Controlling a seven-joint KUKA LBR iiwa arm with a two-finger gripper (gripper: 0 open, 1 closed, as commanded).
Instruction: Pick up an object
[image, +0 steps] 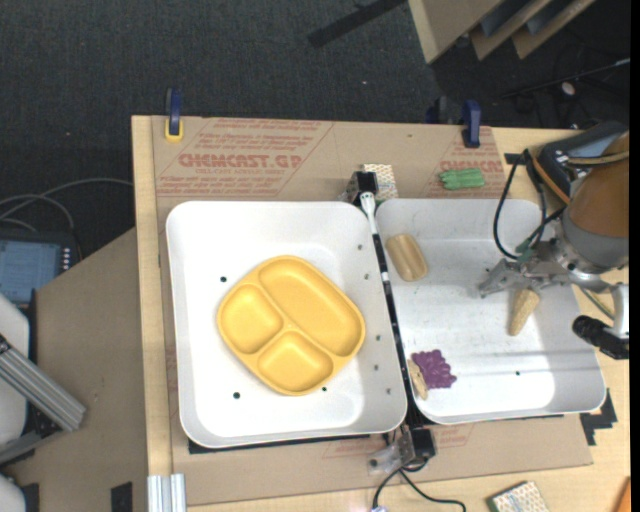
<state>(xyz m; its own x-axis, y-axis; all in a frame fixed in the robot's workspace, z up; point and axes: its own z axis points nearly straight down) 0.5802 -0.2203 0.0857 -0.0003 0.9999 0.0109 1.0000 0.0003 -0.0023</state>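
Observation:
The right white bin (560, 395) holds three loose objects. A tan, bread-like roll (406, 257) lies near its far left corner. A purple bunch of grapes (433, 369) sits by its near left edge. A tan wedge-shaped piece (523, 309) lies towards the right side. My gripper (522, 278) hangs low over the right bin, straight above the upper end of the wedge, and its grey body hides that end. Whether it touches the wedge is unclear. The orange-banded arm (603, 208) reaches in from the right.
In the left white bin (190, 300) lies a yellow divided plate (289, 324). A small green object (462, 179) sits on the cardboard behind the right bin. A black cable (502, 215) loops from the arm over the bin's far edge. Blue clamps (470, 124) hold the board's back edge.

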